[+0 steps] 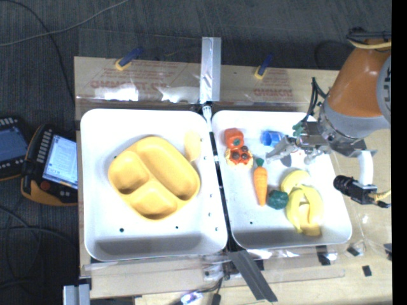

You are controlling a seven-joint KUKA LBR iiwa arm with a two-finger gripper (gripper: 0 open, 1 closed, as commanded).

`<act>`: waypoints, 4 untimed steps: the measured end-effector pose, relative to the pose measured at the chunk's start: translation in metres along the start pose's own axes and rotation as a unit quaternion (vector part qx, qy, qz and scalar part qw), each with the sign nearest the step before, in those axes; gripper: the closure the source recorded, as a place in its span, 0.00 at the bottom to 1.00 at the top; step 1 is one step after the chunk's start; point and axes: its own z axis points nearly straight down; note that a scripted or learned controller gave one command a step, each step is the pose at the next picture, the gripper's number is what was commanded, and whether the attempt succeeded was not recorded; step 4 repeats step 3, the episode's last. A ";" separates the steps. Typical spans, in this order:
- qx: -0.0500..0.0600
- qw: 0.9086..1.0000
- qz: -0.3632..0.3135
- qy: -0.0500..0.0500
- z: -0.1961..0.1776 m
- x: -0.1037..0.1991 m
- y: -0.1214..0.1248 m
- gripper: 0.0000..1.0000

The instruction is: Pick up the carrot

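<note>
Camera view, starting from the near edge of the table [372,230]: the right bin [254,230] holds a bunch of bananas [302,205] in its near right part, with a small dark green piece [277,199] touching them on the left. Just beside this green piece lies the carrot [260,182], orange with a green top, its long axis running from near to far. A little farther stands an orange and red toy vegetable [236,148], close to the bin's left wall, and a blue object [272,137] lies toward the far side. The end effector [289,146] hangs over the bin to the right of the carrot's top, above it and apart from it. Its fingers [280,150] look spread, with nothing between them. The left bin [95,234] carries a yellow divided plate [154,176].

Several things could go wrong. The carrot is narrow and lies tight against the green piece, so a finger may land on that piece or push it. If the descent is off to the right, the bananas could be caught instead. A grasp along the carrot's length may let it slip out or roll away.
</note>
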 end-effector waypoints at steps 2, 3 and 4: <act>0.002 1.000 0.018 0.001 0.115 0.026 -0.006 1.00; -0.001 0.999 0.041 -0.002 0.040 0.069 0.067 1.00; -0.001 0.999 0.041 -0.002 0.040 0.069 0.067 1.00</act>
